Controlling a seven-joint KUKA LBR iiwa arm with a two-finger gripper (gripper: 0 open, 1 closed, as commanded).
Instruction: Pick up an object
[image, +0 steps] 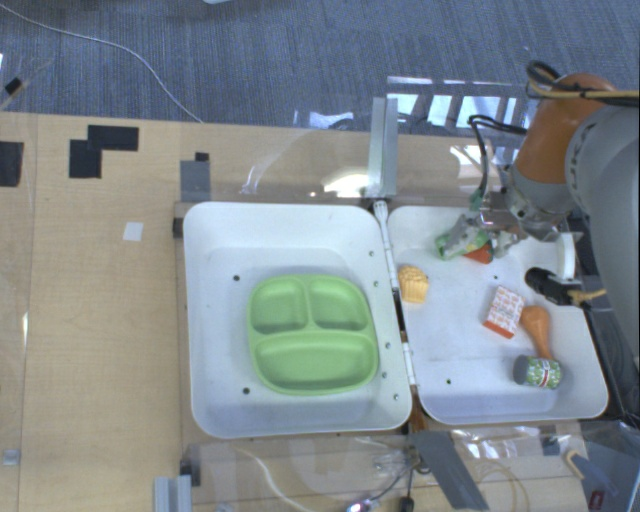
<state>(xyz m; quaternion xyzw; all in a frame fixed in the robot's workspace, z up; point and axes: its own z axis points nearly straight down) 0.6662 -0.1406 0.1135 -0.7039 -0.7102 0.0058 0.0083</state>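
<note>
Gripper (468, 238) sits low at upper right of the frame, over a green item (447, 242) and red item (480, 253) in the right bin (440, 400). Its opening and any hold cannot be determined. Risk: crowded items may cause a slip or double catch.

I see two bins side by side on the bench (80, 330). The left bin (215, 400) holds a divided tray (311, 334) near its middle. In the right bin (440, 400), a small block (413, 284) lies by the left wall. A packet (503, 310) sits right of the middle, a drumstick-shaped toy (538, 327) just right of it and a can (538, 373) nearer. The gripper (463, 240) is low at the far side, with a small item (481, 253) just beside it.
</note>
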